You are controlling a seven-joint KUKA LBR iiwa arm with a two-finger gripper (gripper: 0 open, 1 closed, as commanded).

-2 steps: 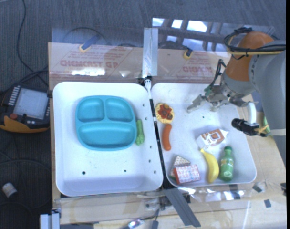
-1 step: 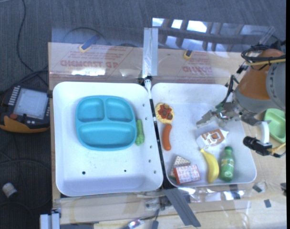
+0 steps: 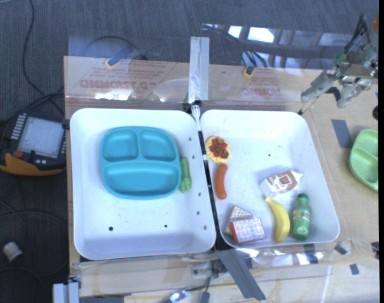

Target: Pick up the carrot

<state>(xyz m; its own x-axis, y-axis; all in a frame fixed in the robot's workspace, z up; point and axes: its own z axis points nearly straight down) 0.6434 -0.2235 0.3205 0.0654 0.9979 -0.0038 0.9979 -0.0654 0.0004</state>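
Observation:
The carrot [image 3: 221,180], a short orange-red stick, lies in the right bin [image 3: 318,169] close to its left wall, just below a toy pizza slice [image 3: 217,148]. My gripper [image 3: 327,96] hangs above the bench beyond the right bin's far right corner, well away from the carrot. Its two fingers are spread apart with nothing between them.
The right bin also holds a white carton [image 3: 282,182], a banana [image 3: 279,218], a green bottle [image 3: 300,217], a red-and-white box [image 3: 247,230] and a small wedge [image 3: 239,213]. In the left bin [image 3: 84,232] sit a blue divided plate [image 3: 140,161] and a green pod [image 3: 185,175]. A green object [image 3: 367,156] sits at the right edge.

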